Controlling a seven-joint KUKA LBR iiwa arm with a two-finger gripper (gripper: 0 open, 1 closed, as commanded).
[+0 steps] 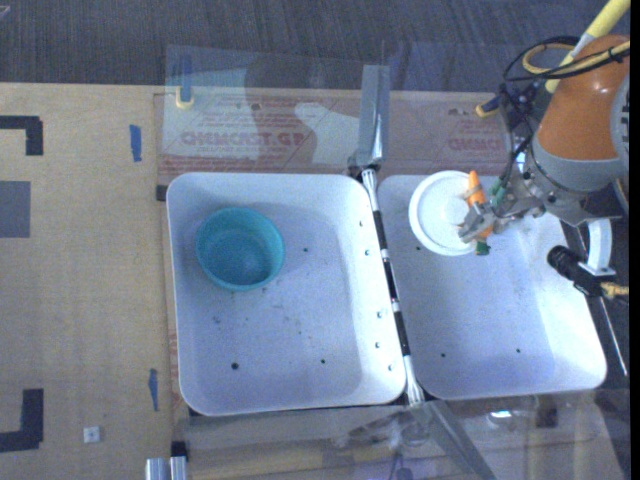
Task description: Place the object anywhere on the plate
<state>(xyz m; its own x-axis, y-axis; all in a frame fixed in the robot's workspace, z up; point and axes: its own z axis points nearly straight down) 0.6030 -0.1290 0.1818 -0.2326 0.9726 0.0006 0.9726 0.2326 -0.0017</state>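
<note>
Claw point(484, 218) hangs over the white plate's point(432, 213) right rim w/ a small orange-and-green object point(476, 200), carrot-like, seemingly pinched between near-closed fingers. Risk: it's right at the rim, so a release here could tip it off into the right bin point(520, 348). Teal bowl point(240, 248) well to the left, no factor.

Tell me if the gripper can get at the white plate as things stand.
Probably yes: the gripper hangs at the right rim of the white plate in the right bin, with nothing between them.
</note>
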